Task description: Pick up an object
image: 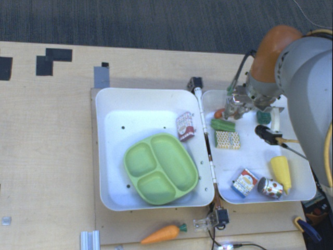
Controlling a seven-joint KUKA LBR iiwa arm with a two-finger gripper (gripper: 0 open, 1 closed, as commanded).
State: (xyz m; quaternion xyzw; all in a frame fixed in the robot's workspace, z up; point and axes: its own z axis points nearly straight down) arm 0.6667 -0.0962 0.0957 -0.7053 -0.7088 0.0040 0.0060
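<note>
gripper [233, 107]: at 12 o'clock in the right bin [301, 194], low over the items; open or closed, cannot tell
green piece [222, 124]: just below it, at 6 o'clock
patterned block [228, 139]: touching the green piece
left bin [112, 199]: green divided plate [160, 169], small packet [185, 126] at 1 o'clock
carrot [162, 234]: on the bench

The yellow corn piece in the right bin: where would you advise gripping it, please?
Probably across the middle of the yellow corn piece, coming from above. It lies flat and elongated, tapering toward the near end, with bare bin floor on its left; the can crowds its lower end.
</note>
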